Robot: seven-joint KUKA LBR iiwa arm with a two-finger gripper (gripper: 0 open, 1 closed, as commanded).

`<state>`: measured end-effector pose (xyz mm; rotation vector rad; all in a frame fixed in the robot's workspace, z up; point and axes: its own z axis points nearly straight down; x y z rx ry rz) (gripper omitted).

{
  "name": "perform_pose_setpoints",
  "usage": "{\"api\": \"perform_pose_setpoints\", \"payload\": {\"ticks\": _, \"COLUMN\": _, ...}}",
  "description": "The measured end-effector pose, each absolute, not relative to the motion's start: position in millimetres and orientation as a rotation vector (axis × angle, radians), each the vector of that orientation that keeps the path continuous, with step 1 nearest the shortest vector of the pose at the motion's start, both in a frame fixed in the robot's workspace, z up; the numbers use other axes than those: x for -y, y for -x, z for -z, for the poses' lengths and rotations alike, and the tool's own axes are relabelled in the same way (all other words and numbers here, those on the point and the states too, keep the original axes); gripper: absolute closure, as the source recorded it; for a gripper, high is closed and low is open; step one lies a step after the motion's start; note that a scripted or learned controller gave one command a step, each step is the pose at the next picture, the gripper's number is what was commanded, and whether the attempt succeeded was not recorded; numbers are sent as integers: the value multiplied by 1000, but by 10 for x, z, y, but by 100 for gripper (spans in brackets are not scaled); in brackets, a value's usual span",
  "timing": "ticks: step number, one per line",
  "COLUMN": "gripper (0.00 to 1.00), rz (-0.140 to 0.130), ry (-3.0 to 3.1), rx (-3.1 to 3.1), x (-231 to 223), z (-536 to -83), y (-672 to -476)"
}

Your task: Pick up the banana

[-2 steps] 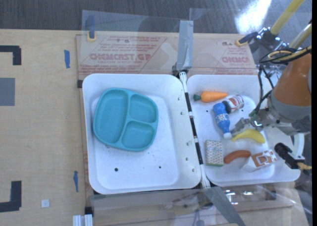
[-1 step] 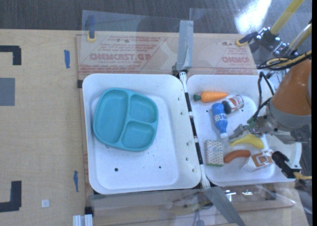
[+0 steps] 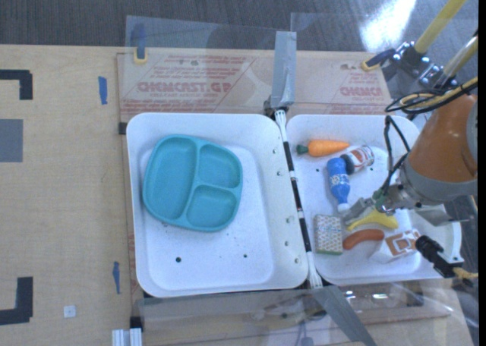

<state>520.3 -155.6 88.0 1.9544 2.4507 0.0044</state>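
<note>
Light wood surface with two shallow white bins side by side, touching along a hinged middle seam: left bin, right bin. Behind them a brown cardboard sheet with red print lies flat on the wood, a clear plastic panel over it. Black tape corner marks and a grey square near the left edge, two short blue tape strips just left of the bins
</note>
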Motion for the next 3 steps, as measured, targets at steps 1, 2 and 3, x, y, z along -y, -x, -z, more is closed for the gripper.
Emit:
{"api": "perform_pose_setpoints", "payload": {"ticks": 1, "gripper": 100, "rz": -9, "ry": -1957, "rx": -2443, "x": 1570, "z": -988, "y": -5213}}
{"api": "perform_pose_setpoints", "payload": {"ticks": 2, "gripper": 0, "rz": -9, "ry": -1956, "rx": -2444, "x": 1568, "z": -986, "y": -5212}}
{"api": "perform_pose_setpoints", "payload": {"ticks": 3, "gripper": 0, "rz": -7, "ry": -1992, "rx": -2422, "x": 1546, "z": -876, "y": -4818}}
